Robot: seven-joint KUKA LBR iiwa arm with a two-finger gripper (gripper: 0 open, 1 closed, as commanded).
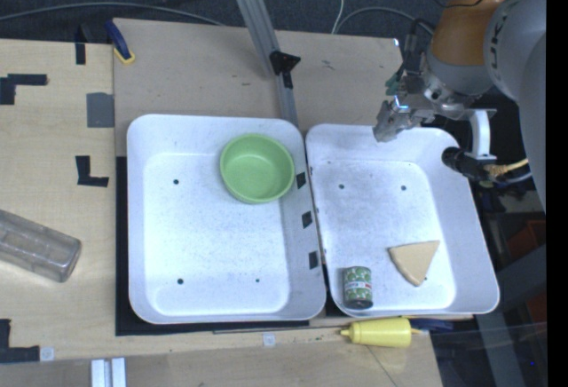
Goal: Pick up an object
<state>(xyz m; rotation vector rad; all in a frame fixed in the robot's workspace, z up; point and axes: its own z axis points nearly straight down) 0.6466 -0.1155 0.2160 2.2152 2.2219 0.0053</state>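
A green bowl (257,167) sits upright in the left bin (151,199), near its far right corner. In the right bin (461,225) a small can with a green label (358,286) lies near the front edge, and a tan wedge-shaped piece (416,262) lies to its right. My gripper (389,127) hangs over the far rim of the right bin, well away from the can and the wedge. Nothing shows between its fingers.
A yellow bottle (382,333) lies on the bench just outside the front of the right bin. A clear plastic cylinder (34,245) lies at the bench's left edge. A grey pole (257,21) slants down to the bins' far divider. Cables trail behind the bench.
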